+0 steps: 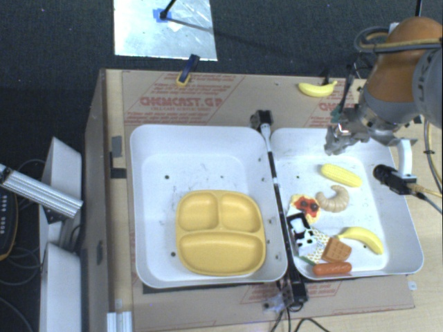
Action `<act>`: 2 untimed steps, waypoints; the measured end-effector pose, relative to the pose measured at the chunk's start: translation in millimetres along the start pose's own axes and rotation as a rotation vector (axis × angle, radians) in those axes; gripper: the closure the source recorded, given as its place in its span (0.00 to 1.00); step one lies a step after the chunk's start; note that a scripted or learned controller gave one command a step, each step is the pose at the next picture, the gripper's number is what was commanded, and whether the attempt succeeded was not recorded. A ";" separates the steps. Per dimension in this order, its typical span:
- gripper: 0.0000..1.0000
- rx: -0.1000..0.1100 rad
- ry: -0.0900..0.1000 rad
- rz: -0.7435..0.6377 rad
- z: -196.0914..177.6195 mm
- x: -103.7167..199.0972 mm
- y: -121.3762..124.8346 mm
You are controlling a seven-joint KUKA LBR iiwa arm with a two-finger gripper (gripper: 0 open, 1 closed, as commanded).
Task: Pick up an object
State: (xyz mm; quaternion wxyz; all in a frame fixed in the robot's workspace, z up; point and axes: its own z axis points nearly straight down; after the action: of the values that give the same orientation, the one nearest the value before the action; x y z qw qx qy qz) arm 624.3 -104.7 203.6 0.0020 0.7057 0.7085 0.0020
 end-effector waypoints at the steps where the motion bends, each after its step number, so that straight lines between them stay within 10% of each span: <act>1: 0.00 0.003 0.000 0.001 1.1 -0.5 -0.7; 2: 0.00 0.005 -0.002 0.003 43.1 -56.0 -5.7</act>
State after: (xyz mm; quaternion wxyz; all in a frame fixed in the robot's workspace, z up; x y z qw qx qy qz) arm 619.0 -160.7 160.4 0.0009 0.7069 0.7074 -0.0003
